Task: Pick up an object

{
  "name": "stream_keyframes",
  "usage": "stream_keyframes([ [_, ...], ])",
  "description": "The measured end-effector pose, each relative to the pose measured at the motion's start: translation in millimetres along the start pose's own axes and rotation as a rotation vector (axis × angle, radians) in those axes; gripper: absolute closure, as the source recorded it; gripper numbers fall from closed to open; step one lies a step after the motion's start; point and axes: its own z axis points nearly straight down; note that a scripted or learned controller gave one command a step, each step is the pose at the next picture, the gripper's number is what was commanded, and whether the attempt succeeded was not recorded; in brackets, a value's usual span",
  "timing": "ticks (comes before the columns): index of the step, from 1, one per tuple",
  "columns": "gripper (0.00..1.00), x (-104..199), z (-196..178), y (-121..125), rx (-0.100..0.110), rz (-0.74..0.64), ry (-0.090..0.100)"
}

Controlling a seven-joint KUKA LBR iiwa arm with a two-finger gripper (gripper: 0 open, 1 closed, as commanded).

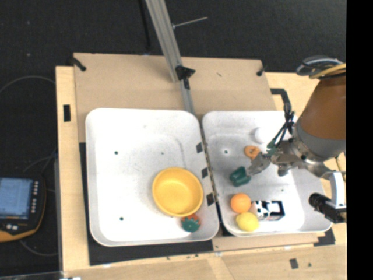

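My gripper (269, 168) hangs over the middle of the right bin (303, 220), open, with nothing between its fingers. One fingertip (256, 168) points down-left toward a dark green object (239, 176) lying just left of it, apart from it. A small orange ring (251, 151) lies just above that fingertip. A small white object (258, 135) sits further back. Near the front of the bin lie an orange ball (240, 203), a yellow lemon (247, 221) and a black-and-white object (270, 209).
The left bin (116, 139) holds a yellow bowl (178, 191) and a small green-and-red object (190, 223) at its front right corner. A metal pole (166, 34) rises behind the bins. A handheld pendant (20, 206) lies off the bench at left.
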Motion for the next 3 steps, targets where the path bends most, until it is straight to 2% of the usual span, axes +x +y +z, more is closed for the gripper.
stream_keyframes([
  [1, 0.00, -0.2, 0.0, 0.0, -0.001, 0.003, 0.000],
  [3, 0.00, 4.6, 89.9, 10.5, 0.006, 0.004, -0.001],
])
